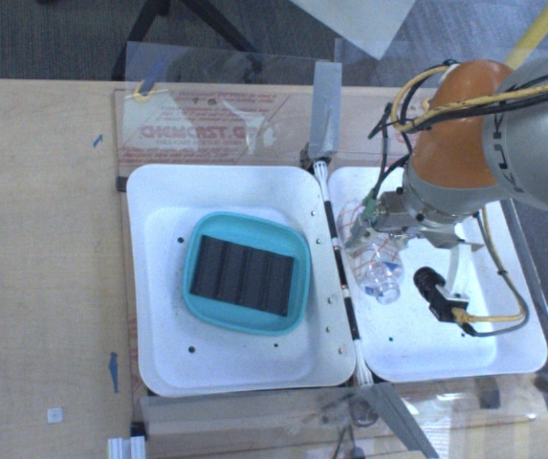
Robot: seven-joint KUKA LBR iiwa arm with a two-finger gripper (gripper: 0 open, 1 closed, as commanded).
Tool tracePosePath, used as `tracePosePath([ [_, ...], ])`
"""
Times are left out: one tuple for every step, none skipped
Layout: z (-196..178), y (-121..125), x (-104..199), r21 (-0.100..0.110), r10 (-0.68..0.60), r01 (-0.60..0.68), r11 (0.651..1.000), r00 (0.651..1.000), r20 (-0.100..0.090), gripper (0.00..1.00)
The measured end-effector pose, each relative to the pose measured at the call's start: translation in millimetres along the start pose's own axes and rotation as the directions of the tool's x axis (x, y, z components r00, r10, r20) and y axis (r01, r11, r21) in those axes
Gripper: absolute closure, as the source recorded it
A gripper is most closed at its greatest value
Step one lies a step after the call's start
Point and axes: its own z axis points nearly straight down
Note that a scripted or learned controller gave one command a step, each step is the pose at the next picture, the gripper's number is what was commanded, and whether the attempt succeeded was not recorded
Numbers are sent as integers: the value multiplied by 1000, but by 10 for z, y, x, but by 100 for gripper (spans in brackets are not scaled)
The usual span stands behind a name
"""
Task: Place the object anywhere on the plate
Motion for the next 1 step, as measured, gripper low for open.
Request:
tracePosePath([
  [1,3,30,1,-5,5,1000,1000,-3,0],
])
